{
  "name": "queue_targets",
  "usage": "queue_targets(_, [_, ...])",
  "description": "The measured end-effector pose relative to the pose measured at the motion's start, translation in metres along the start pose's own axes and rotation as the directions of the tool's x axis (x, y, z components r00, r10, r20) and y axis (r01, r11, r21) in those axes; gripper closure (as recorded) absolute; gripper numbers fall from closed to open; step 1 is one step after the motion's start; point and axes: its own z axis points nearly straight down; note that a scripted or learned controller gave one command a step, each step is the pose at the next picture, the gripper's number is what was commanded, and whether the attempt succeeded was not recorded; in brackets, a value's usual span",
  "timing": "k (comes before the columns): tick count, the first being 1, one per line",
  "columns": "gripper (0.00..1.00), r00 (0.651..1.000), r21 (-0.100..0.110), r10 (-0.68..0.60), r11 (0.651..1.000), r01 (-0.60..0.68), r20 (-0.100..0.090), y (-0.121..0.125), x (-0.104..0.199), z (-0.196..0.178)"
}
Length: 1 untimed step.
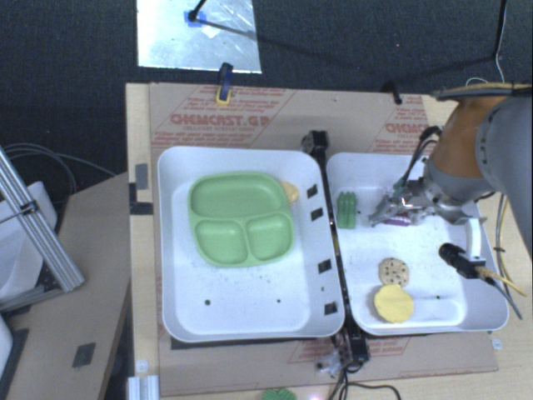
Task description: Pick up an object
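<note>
My gripper (393, 212) is low in the upper middle of the right bin (483, 311). A small purple object (400, 220) lies right under it, touching or nearly touching it; whether it is gripped is unclear. A green ridged object (346, 209) lies just left of the gripper, near the bin's left wall. Nearer the front of this bin are a brown chocolate-chip cookie (393, 271) and, below it, a yellow disc (393, 305).
The left bin (241, 311) holds a green divided plate (241, 217), with a small yellow object (290, 192) at the plate's upper right edge. The arm's grey and orange body (479, 152) hangs over the right bin's far right corner.
</note>
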Motion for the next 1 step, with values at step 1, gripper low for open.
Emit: queue_targets(1, [0.00, 1.000, -0.006, -0.003, 1.000, 0.003, 0.002, 0.0054, -0.0007, -0.0025])
